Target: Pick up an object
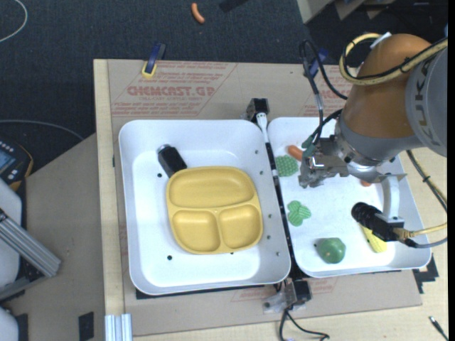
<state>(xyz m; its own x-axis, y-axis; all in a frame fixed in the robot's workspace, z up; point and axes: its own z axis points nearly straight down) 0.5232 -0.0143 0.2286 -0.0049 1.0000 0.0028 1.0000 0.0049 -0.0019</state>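
The arm reaches in from the right of the frame, and its claw (311, 175) sits over the upper left part of the right bin (355, 267), close to the wall shared with the left bin (142, 212). From this slanted view it cannot be told whether the claw is released or clenched, or whether it touches anything.

Just left of the claw lies a flat green netted piece (286, 165), and a small orange piece (293, 150) lies just above that. Lower down, near the shared wall, is a second green piece (297, 212). A rounded green object (330, 249) rests near the bottom edge of the right bin, and a small yellow piece (376, 241) lies to its right.

A yellow divided plate (213, 208) fills the middle of the left bin. A black object (170, 159) lies at the plate's upper left corner.
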